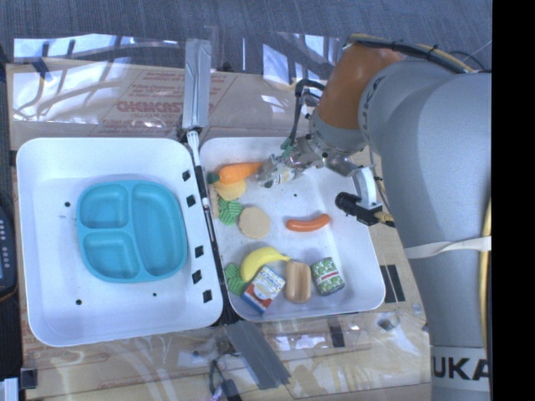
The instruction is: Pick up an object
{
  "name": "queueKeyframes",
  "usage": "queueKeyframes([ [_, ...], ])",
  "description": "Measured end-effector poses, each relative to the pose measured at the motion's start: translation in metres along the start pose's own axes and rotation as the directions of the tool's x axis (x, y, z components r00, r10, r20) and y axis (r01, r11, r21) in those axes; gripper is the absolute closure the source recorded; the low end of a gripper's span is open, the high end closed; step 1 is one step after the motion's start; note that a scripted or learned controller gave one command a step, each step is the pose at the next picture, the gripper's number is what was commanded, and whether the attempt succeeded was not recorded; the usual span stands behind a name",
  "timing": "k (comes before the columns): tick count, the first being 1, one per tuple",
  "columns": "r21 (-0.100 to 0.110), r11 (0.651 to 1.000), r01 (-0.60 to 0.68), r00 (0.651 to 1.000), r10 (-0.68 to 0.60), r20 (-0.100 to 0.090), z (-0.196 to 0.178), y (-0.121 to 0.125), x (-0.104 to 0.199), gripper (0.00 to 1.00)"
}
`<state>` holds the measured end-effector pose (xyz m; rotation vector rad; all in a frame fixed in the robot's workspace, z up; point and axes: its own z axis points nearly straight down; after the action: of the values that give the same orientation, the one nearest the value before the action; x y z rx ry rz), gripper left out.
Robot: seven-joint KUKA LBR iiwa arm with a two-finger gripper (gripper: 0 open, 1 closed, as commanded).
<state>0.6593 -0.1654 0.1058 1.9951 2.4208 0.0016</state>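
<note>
Camera view from above has the big grey arm (426,140) with its orange band filling the right side, its claw (280,170) down in the right bin (368,257) beside the tapered orange carrot (240,172); from where I stand I cannot tell its state. Smooth plastic toy foods lie around: a round tan cookie (254,222), a curved red sausage (308,222), a yellow banana (261,261), a small printed carton (266,287), a brown bread roll (298,281) and a green can (327,276). The left bin (42,182) holds a glossy blue divided tray (131,230). Both bins rest on a table (125,98) lined with cardboard, grey carpet beyond.
</note>
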Motion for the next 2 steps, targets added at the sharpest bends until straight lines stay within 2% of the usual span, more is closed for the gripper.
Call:
queueKeyframes([
  [1,0.007,0.997,-0.082,0.997,0.082,-0.001,0.007,0.004,0.034,1.0],
  [2,-0.009,1.0,0.028,1.0,-0.028,0.0,-0.153,0.02,0.097,1.0],
])
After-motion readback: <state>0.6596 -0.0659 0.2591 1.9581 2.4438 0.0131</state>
